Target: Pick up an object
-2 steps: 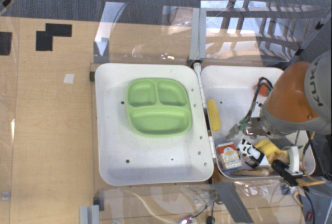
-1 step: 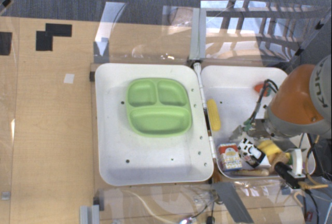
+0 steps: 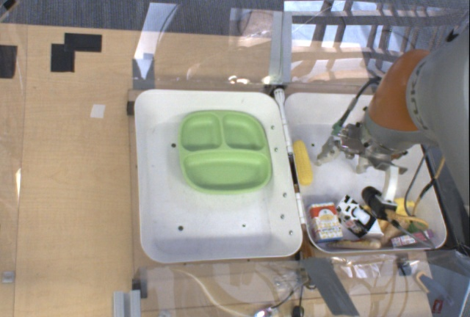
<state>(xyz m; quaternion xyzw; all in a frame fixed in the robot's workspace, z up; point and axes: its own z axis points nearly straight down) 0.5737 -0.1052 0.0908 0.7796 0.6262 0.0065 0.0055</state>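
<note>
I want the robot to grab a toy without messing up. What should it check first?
1. Toys to pick from: ok. A pile lies at the near end of the right bin, and a corn cob by its left wall.
2. Arm over the right bin: ok. The gripper hangs above the bin's middle.
3. Gripper holding nothing: cannot tell.
4. Corn cob free to grab: ok, it lies alone, though close to the wall.
5. Pile easy to grab from: not ok, the toys overlap.
6. Left bin: ok, its green plate is out of the way.
</note>
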